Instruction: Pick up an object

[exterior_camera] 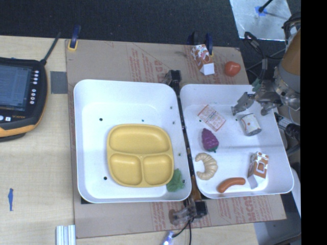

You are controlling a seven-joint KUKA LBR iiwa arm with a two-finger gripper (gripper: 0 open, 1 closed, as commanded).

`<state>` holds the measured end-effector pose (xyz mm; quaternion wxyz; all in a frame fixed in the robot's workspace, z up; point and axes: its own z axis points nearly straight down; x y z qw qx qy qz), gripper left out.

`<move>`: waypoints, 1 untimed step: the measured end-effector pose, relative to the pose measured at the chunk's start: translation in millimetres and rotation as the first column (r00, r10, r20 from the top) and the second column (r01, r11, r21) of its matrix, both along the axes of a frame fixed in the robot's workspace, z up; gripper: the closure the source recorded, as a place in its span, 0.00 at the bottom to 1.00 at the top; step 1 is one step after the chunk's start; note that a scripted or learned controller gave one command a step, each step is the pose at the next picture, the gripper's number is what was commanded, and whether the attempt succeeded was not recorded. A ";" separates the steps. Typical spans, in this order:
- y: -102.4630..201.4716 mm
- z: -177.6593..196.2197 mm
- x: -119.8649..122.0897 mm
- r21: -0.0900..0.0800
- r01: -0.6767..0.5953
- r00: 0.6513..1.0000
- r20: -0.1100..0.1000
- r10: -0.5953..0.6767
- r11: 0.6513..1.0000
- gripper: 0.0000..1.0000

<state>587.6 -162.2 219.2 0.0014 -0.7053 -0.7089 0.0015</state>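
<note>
We see the gripper [254, 102] over the right bin's [286, 185] far right corner, and we cannot tell how its jaws stand, though a small white can [250, 124] lies just beneath and beside it, close to the bin's right wall. The rest of that bin is crowded toward its left and near edges: a flat packet [211, 117], purple grapes [209, 139], a croissant [206, 166], a sausage [231, 184] and a little carton [259, 166], leaving open floor mid-bin. In the left bin [92, 106] a yellow divided tray [139, 154] sits centrally, a green piece [176, 181] touching its near right corner, with bare margins along the far and left walls.
</note>
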 end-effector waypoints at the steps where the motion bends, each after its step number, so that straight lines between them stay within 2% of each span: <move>1: 71.3 -75.6 8.4 0.000 -0.003 1.000 -0.003 0.003 1.000 0.00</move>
